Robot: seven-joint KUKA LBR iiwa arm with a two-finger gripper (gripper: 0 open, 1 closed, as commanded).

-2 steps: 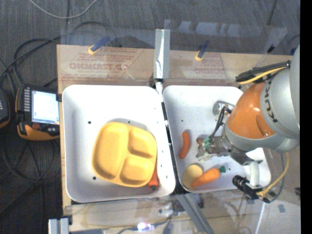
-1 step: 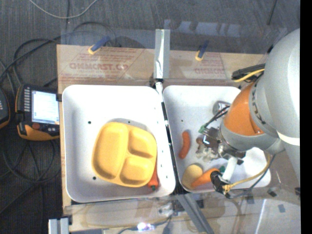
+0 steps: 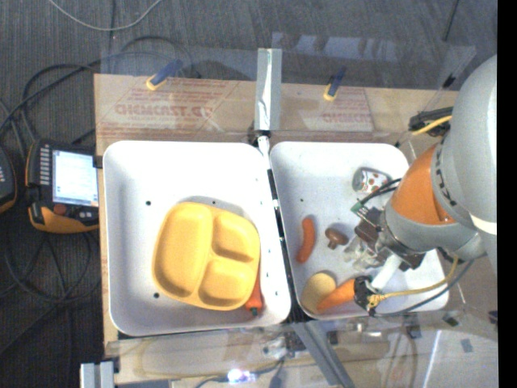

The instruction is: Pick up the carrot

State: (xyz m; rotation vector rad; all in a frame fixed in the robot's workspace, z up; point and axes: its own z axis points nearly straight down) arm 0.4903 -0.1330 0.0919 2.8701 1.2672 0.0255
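Carrot [image 3: 338,296] lies in the right bin [image 3: 323,168] at its near edge, tilted, touching a pale round item [image 3: 320,283] on its left. The gripper [image 3: 362,247] hangs over the right bin just above the carrot; can't tell if it is open or closed, and nothing is visibly held. Sausage [image 3: 305,238] and a small brown piece [image 3: 336,236] lie left of the gripper, with a grey can [image 3: 370,179] further back. The left bin [image 3: 129,176] holds a yellow tray [image 3: 208,255] with a red-orange piece [image 3: 254,303] at its near right corner.

Brown bench [image 3: 194,111] carrying two white bins side by side, left bin [image 3: 129,184] and right bin [image 3: 315,168]
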